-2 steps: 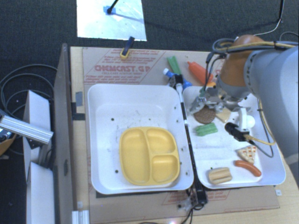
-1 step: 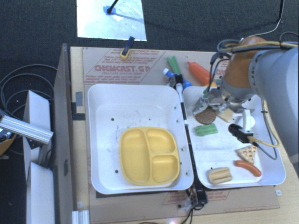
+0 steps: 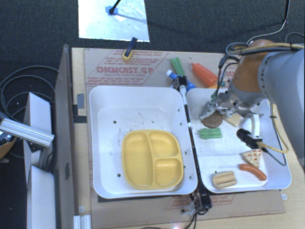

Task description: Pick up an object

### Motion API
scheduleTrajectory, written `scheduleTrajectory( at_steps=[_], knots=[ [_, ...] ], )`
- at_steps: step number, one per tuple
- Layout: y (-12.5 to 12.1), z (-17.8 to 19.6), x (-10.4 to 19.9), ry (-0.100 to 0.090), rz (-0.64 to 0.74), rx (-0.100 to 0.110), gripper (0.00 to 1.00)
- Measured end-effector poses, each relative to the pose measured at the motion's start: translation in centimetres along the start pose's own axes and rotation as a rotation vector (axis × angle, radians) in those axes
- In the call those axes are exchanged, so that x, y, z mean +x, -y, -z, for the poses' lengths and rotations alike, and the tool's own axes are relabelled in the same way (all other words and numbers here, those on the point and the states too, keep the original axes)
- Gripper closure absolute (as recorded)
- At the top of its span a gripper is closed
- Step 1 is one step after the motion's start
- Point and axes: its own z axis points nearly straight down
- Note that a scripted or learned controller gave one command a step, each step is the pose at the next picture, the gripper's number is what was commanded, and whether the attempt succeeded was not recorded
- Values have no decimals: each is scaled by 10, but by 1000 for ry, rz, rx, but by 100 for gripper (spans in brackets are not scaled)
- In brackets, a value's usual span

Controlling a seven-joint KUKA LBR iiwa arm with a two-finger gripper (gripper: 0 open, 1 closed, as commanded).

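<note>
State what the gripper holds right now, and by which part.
It cannot be told. The gripper sits low in the right bin, right over the brown round piece, but no object shows between its fingers.

**My count of the bench**

I see two white bins: the left bin (image 3: 102, 128) and the right bin (image 3: 279, 175). Taking the right bin as my landmark, one yellow divided tray (image 3: 152, 159) lies in its neighbour. Inside the right bin I count one brown disc (image 3: 212, 121), one green piece (image 3: 210, 133), one pizza slice (image 3: 251, 157), one sausage (image 3: 253, 171) and one bread roll (image 3: 224, 179). Behind it lie one orange carrot (image 3: 204, 75) and one green marker (image 3: 177, 66).
</note>
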Motion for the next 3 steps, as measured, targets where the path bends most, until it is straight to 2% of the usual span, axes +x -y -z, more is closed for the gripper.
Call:
scheduleTrajectory(
  at_steps=[1,2,3],
  knots=[
    [13,-5,4,-1,-3,13,0],
    [-33,-6,-12,-2,-1,17,0],
    [-12,-6,-6,-1,-2,14,0]
  ],
)
